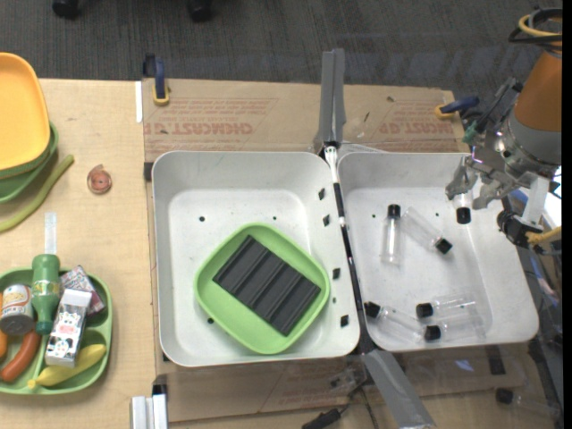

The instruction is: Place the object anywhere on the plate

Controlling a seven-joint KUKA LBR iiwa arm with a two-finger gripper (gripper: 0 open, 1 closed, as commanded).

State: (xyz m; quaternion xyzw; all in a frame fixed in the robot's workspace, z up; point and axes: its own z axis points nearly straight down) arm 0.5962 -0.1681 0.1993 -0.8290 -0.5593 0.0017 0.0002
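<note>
- Clear vials with black caps lie in the right bin (500,329): one upright-looking tube (391,235) mid-bin, another (427,235) beside it, three more (429,315) bunched near the front edge.
- Gripper (465,206) hovers at right bin's far right corner; a small black-capped piece (463,214) sits at its tips. Can't tell if it's held, or how wide the gripper is.
- Green plate (210,271) with dark ribbed insert sits in left bin (179,195), toward the front; open floor behind it.
- Bins touch along centre divider.
</note>
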